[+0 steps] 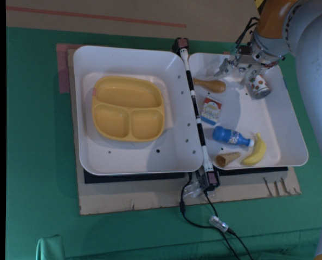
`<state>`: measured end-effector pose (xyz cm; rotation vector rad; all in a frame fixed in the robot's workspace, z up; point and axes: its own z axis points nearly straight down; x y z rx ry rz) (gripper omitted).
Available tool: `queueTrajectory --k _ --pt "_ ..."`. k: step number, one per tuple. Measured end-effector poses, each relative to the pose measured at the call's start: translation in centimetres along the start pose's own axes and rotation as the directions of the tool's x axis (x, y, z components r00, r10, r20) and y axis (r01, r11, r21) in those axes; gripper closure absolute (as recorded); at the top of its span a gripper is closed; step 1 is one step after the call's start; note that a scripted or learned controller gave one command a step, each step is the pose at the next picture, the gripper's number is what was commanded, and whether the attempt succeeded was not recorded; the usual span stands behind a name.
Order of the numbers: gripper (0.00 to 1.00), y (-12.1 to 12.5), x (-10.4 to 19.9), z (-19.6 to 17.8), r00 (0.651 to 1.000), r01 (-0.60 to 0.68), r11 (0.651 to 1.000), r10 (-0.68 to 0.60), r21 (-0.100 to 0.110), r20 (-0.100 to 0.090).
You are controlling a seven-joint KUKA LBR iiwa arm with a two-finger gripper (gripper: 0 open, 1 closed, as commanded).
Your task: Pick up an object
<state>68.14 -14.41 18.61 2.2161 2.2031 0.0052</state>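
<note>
- My claw (246,69) sits at the upper right of the frame, over the far end of the right bin (291,140), because that is where the nearest loose things lie.
- Whether it is clenched or released I cannot tell; its tip is lost among cables and metal.
- Just below it lies a small can (258,86), tipped on its side, white with red dots, its silvery end facing lower right. I judge this the likeliest pick; it looks touching or nearly touching my claw, though I cannot say I hold it.
- Left of it lies a brown drumstick (211,84), near the divider.
- Lower in the same bin: a red and white carton (211,111), a blue bottle (231,136), a banana (255,151) and a cone (227,158), all apart from me.
- The left bin (96,164) holds a yellow compartment plate (128,108), which I leave alone.
</note>
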Motion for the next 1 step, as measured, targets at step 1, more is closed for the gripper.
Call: queueTrajectory --k 1 --pt "0.0 0.0 0.0 0.0 1.0 0.0 1.0 0.0 0.0 0.0"
